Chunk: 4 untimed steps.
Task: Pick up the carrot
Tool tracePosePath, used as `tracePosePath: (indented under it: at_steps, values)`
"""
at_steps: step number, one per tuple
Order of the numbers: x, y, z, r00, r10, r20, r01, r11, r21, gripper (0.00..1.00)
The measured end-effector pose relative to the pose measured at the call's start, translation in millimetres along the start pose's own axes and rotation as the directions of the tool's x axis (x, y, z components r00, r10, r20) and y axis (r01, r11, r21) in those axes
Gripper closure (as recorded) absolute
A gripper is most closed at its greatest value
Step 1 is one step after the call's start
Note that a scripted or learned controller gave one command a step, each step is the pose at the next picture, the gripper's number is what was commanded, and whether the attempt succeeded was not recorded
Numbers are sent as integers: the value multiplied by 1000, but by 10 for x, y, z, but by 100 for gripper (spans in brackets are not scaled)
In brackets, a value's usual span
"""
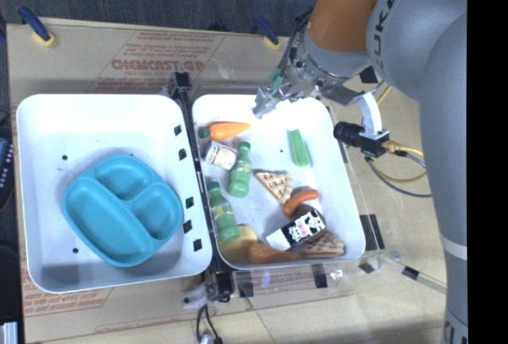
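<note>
1. The carrot (pixel 227 129) lies on its side at the back left of the right bin (pixel 340 145), near the divider between the two bins, with its green end toward the left wall.
2. The hand (pixel 265 104) hangs over the back rim of that bin, to the right of the carrot and apart from it. Nothing sits between its fingers; whether they are apart or together I cannot tell, since they are small and blurred against the bin.
3. Just in front of the carrot sits a small white carton (pixel 221 154), with a green bottle (pixel 240 171) beside it and a second green bottle (pixel 221 211) further forward along the left wall.
4. A green stick-shaped piece (pixel 298 148) lies to the right of the carrot, well apart from it.
5. Mid-bin lies a sandwich wedge (pixel 274 184), and next to it a sausage (pixel 302 198).
6. At the front of the bin a black-and-white carton (pixel 300 229), a waffle slice (pixel 323 245) and a brown bread-like piece (pixel 262 253) crowd together.
7. The left bin (pixel 48 144) holds a blue divided tray (pixel 121 210).
8. Both bins rest on a cardboard-covered worktop (pixel 159 56), and the grey arm (pixel 429 25) with its orange band comes in from the right.
</note>
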State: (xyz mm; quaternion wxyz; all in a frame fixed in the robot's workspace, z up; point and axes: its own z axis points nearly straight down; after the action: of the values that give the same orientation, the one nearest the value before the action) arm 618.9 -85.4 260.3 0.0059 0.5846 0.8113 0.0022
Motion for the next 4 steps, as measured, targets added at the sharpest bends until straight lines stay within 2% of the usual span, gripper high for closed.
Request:
tracePosePath:
  at_steps: [1,2,3,4]
  values:
    - [663,-321,695,986,168,-7,-168,986,21,100]
    - [232,-104,7,990,-144,-5,144,990,10,100]
    - [1448,418,703,994,113,-9,-113,993,23,100]
    - [2310,445,101,998,54,-8,-54,998,13,100]
